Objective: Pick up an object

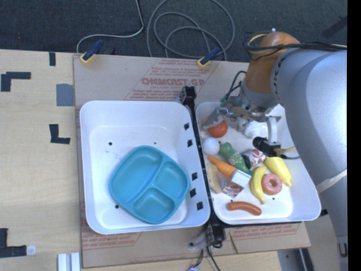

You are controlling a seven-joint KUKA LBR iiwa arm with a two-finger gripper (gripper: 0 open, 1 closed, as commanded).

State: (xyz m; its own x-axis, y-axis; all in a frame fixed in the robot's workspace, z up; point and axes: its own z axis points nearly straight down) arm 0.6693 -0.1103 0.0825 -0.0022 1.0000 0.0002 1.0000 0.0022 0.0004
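Observation:
The right bin (302, 205) holds several toy foods: a red tomato (219, 129), a white ball (210, 146), a green piece (231, 153), an orange carrot (221, 166), a yellow banana (258, 184), a pink donut (272, 183) and a sausage (244, 208). My gripper (224, 116) hangs low over the far end of this bin, just above and behind the tomato. The grey arm with its orange band (265, 66) covers the bin's far right corner. Nothing shows as lifted.
The left bin (93, 123) holds a blue divided plate (149, 183). A black divider clip line (194, 151) runs between the bins. A small can (256, 157) and a wrapped packet (236, 182) lie among the foods. Cables loop beyond the bench.

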